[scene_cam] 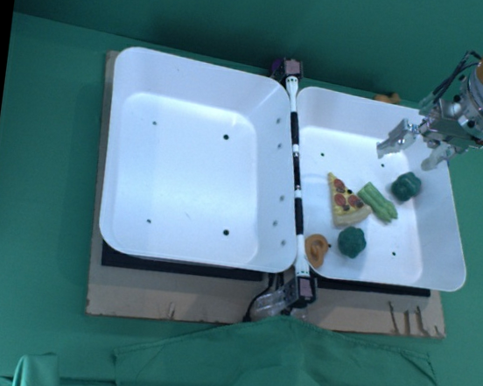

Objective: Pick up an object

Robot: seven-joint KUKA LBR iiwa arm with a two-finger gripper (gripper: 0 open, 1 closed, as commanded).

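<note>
The gripper (418, 142) is seen above the far part of the right bin (445, 259), its two fingers spread wide with nothing between them. Five small toys are gathered in that bin, any of which could serve as the object: a dark green broccoli piece (406, 186) lies nearest the gripper, just below and toward the viewer; a light green pod (378, 201) rests against a pizza slice (345, 200); a second broccoli piece (352, 241) and an orange pastry-like piece (316, 249) sit nearer the front edge. The likeliest failure is judged to be a closure on air, since the toys are small and low and a descent slightly off centre would miss. A second risk is posed by the pod and pizza slice, which touch: a grasp there could push one aside or catch both. The rounded broccoli could be squeezed out from between the fingers. The orange piece lies close to the divider (293, 150) between the bins, where a finger could be blocked by the wall. The left bin (151, 74) is well apart from the gripper, and no obstruction to the nearest broccoli is seen.
</note>
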